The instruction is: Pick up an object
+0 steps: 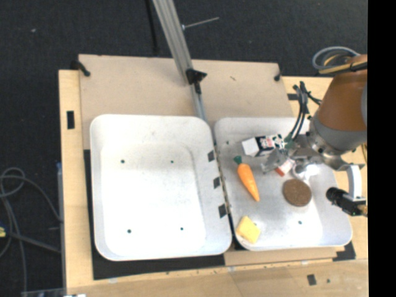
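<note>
The right bin (328, 228) holds an orange carrot (248, 181), a yellow block (249, 229), a brown round disc (297, 192) and a small white box with a black and red label (263, 143). My gripper (279, 163) hangs low over the bin's upper middle, just below the white box, right of the carrot's top and up-left of the disc. A small red and white piece (286, 168) lies right at its tips. The grey and orange arm (341, 113) covers the bin's upper right corner.
The left bin (99, 166) sits beside the right one, with only small dark dots on its floor. A slanted metal pole (175, 36) ends at a clamp (196, 77) behind the bins. Cables (18, 197) lie off the bench's left side.
</note>
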Available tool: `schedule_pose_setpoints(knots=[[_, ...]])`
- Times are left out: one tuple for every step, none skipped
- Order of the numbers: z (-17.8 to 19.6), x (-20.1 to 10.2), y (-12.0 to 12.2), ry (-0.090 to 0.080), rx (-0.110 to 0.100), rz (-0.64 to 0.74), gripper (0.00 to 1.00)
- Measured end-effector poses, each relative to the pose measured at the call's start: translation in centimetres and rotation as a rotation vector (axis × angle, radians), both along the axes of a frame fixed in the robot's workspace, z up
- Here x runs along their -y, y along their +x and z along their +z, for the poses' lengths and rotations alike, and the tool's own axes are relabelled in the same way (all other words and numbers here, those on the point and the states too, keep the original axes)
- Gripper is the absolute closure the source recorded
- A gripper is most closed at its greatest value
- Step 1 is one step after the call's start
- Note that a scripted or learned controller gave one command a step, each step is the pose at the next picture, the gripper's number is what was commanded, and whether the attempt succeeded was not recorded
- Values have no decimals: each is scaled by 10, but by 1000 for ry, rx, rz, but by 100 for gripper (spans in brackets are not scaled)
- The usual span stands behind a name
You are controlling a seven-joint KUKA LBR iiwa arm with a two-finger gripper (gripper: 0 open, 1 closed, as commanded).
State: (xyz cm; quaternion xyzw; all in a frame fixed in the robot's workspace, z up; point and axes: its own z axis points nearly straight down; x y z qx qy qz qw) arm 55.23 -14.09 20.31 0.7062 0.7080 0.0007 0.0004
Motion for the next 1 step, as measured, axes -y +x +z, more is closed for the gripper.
schedule_pose_setpoints(knots=[[0, 0, 0, 0, 1, -2, 0]])
